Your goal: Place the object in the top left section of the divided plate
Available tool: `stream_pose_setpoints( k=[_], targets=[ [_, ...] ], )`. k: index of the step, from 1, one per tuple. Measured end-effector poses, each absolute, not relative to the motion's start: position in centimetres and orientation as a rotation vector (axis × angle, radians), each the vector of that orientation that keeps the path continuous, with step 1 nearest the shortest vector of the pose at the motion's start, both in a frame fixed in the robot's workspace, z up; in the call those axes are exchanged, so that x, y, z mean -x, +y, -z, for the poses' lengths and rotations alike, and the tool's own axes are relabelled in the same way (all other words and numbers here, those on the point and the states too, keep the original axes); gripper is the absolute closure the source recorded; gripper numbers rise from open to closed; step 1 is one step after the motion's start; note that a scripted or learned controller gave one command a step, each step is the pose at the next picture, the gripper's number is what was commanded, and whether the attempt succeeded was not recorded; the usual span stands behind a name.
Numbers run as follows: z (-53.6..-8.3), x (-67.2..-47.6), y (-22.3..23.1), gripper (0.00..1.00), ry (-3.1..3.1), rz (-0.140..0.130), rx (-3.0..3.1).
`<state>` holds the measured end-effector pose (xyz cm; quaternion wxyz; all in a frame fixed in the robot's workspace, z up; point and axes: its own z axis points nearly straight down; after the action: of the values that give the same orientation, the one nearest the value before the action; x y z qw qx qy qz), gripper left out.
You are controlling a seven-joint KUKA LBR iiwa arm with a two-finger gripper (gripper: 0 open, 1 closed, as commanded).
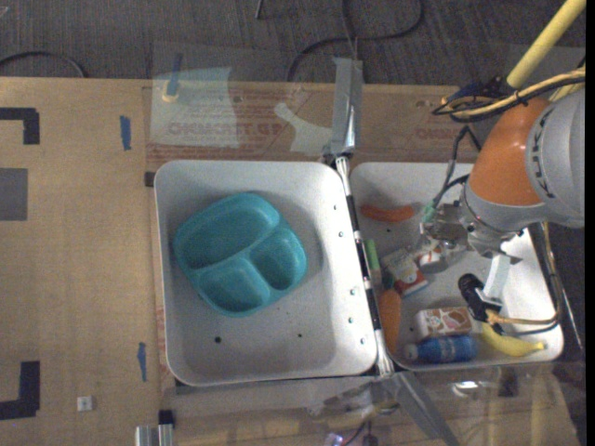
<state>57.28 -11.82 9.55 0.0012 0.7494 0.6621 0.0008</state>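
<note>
My tool [435, 245], grip state can't tell, sits over cluttered right bin [548, 342]; risk: grabs wrong item w/ snack pack [406, 272] crowded beneath, plate [240, 253] far left.

Divided plate [240, 264] in left bin [177, 342]; banana [511, 342] in right bin [548, 347].

Banana [513, 343] – blue bottle [446, 349] beside it

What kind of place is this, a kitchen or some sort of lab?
Probably a robot test lab: a grey-and-orange arm reaches over two white bins, one holding a teal divided plate, with loose cables on the carpet.
</note>
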Motion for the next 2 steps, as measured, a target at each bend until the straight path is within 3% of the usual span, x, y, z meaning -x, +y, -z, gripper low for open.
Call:
stream_pose_setpoints(
  k=[1,2],
  targets=[
    [-22.2,-59.7,-4.6,1.0,2.161,0.0,-2.28],
    [-18.4,-60.8,4.5,1.0,2.214,0.002,-2.232]
  ],
)
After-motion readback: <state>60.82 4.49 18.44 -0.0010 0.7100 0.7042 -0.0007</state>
